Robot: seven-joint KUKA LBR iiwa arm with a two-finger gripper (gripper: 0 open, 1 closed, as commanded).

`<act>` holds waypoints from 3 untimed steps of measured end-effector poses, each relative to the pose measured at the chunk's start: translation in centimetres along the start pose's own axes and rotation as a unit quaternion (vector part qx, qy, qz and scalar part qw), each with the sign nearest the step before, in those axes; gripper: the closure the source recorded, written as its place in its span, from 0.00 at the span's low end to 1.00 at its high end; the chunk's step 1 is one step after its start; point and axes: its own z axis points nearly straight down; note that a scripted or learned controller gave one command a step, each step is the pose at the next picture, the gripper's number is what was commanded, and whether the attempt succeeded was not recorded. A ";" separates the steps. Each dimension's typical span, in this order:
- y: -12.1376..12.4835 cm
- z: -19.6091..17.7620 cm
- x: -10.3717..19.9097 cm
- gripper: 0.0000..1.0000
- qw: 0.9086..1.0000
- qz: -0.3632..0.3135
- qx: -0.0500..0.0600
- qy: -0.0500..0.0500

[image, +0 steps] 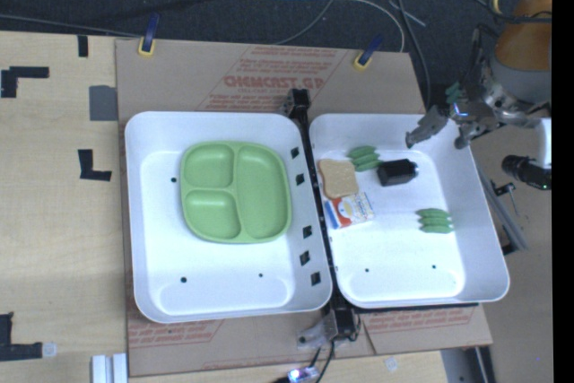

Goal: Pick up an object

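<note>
From the camera view above the table, you are looking down on two shallow white plastic bins side by side. Take the right-hand white bin [475,274] as your landmark. Inside it, near its upper left, lies a small black block-shaped object [395,171], its long axis running roughly left to right with a slight tilt. Just to the upper left of that block is a green pod-shaped piece [363,158], long axis also near horizontal. Left of the block, close to the bin's left wall, a tan slice of toy bread [338,178] lies with its long axis running up and down the picture, and directly below it, touching or nearly so, sits a small white packet with red and blue print [350,211], tilted a little. A second green pod-shaped piece [434,221] lies apart from the others toward the bin's right side, long axis horizontal.

The lower half of this bin's floor is bare, so you have open room there; the bread and the packet are crowded against the left wall.

The end effector [444,126] hangs over the bin's upper right corner, above the rim, well apart from the black block and holding nothing; its two fingers look spread apart.

To the left of your landmark, the left-hand white bin [148,220] holds a light green plastic divided plate [236,191] with three compartments, lying flat near its middle.
</note>
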 end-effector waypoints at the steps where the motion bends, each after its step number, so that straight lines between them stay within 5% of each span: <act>1: -0.1 6.5 0.0 0.00 1.000 0.000 0.003 0.000; 3: -1.0 14.3 0.5 0.00 1.000 -0.001 -0.001 -0.001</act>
